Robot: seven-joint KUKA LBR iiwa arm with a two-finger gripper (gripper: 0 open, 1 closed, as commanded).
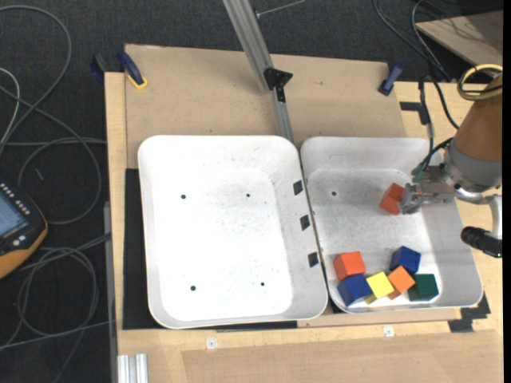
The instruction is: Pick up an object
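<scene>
My gripper (404,201) reaches in from the right over the right bin (447,238), in its upper middle part. A red-orange block (391,199) sits tilted at the tip of the fingers and looks pinched between them, a little above the bin floor. Several more blocks cluster at the bin's near edge: an orange block (349,263), a blue block (354,289), a yellow block (379,285), a second orange block (402,278), another blue block (406,258) and a green block (425,286).
The left bin (215,230) lies beside the right one, with a ridge and black clips between them. A metal pole (255,46) slants across the back. Cables lie on the floor to the left and at the right edge.
</scene>
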